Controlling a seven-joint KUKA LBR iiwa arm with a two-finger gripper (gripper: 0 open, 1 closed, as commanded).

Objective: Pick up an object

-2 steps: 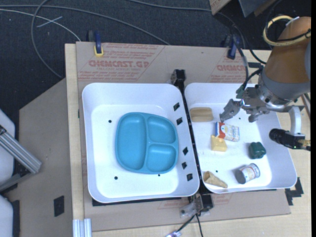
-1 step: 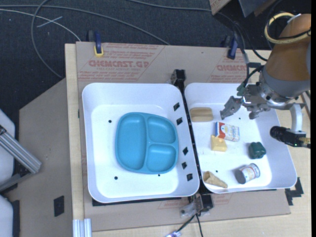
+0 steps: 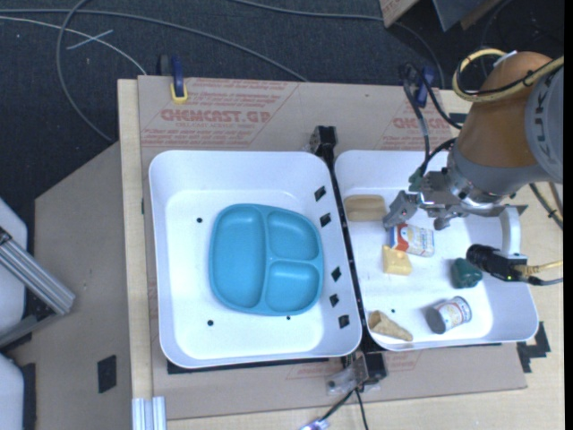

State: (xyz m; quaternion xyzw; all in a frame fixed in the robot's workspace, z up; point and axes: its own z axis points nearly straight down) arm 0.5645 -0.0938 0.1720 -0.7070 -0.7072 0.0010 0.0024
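A yellow block [image 3: 397, 261] lies in the right bin [image 3: 501, 325].

Robot lab, clamped cardboard bench [image 3: 224, 106], loose cables [image 3: 89, 25]

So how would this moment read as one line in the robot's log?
arm: over right bin | gripper: above red-and-white packet | nothing seen held | left bin: blue divided plate

Both bins [image 3: 170, 267] look like smooth, glossy white plastic. The blue tray [image 3: 265, 259] in the left bin is matt plastic. The bench [image 3: 269, 106] under the bins is flat brown board, cardboard-like, with red print. Right of the tray, the small can [image 3: 448, 314] looks like shiny metal with a paper label
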